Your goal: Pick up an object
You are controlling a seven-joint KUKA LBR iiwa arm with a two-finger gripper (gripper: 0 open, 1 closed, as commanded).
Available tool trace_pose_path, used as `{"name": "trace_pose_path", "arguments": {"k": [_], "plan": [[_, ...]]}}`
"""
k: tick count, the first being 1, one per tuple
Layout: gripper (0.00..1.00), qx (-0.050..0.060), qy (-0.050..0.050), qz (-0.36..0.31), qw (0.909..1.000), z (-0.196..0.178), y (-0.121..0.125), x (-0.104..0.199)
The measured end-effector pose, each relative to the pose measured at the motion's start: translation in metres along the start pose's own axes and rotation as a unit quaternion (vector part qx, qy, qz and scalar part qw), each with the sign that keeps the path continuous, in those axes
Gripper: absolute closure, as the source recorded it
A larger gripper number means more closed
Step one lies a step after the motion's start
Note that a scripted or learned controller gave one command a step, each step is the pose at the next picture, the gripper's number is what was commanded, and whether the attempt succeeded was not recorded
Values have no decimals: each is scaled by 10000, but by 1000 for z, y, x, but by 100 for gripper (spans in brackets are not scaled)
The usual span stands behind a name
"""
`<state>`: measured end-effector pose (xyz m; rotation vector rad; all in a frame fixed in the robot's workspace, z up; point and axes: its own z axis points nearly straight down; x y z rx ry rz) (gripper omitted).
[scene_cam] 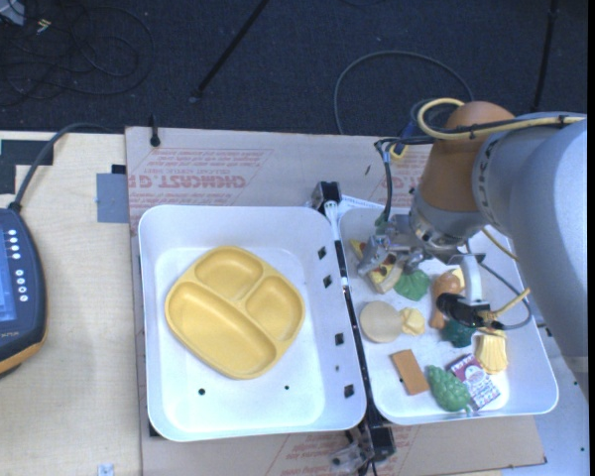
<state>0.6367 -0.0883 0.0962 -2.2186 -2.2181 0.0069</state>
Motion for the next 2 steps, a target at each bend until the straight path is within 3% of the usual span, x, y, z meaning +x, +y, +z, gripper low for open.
{"name": "trace_pose_path", "arguments": {"k": [1, 2], "plan": [[100, -60, 7, -31, 10000, -97, 6, 58], [100, 13, 11, -20, 10000, -90, -47, 103]]}}
